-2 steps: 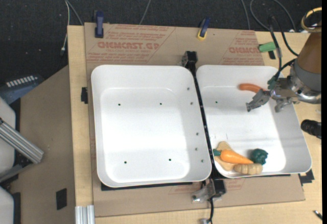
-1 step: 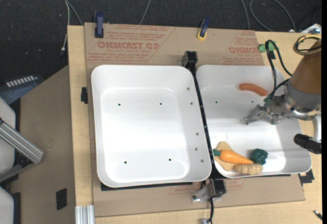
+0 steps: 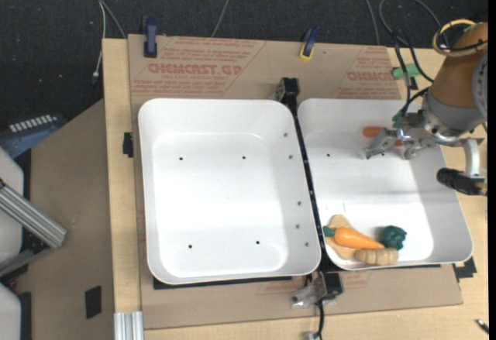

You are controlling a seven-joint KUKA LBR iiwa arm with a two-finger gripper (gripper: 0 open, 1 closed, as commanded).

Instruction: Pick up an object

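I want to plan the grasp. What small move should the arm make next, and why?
Probably lower the pincer a little toward the small orange piece just beside it in the right bin. That is the nearest object; the carrot and other toys lie at the bin's near edge, further away.

Brown cardboard-topped bench (image 3: 201,60), two white bins side by side, left bin (image 3: 225,110), right bin (image 3: 434,242)

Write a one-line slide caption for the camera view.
Arm's gripper low in right bin; toy carrot lies at its near edge.
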